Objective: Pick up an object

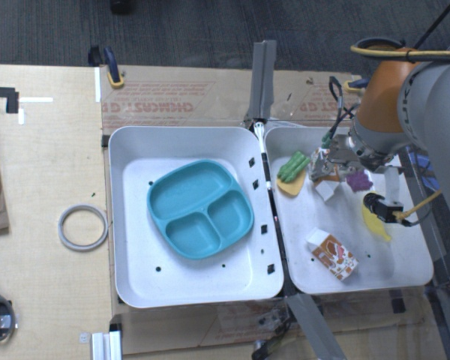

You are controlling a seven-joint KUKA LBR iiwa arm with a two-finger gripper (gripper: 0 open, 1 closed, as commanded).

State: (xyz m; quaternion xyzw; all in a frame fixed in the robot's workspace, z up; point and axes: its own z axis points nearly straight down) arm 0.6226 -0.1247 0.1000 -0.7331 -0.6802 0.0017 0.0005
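1. Tape ring (83, 226) flat on the wooden bench, well apart from both bins.
2. Left bin (127, 223): teal divided plate (201, 208) only, lying at a slant.
3. Right bin (405, 272): green piece (292, 166) on a yellow wedge (290, 187) by the divider, long axis tilted up-right; small carton (333, 256) nearer the front; yellow item (376, 220) to the right.
4. Gripper (328, 169) low at the bin's back, just right of the green piece; opening hidden, cannot tell.
5. Likely nearest pick: green piece, with little room beside the wall.
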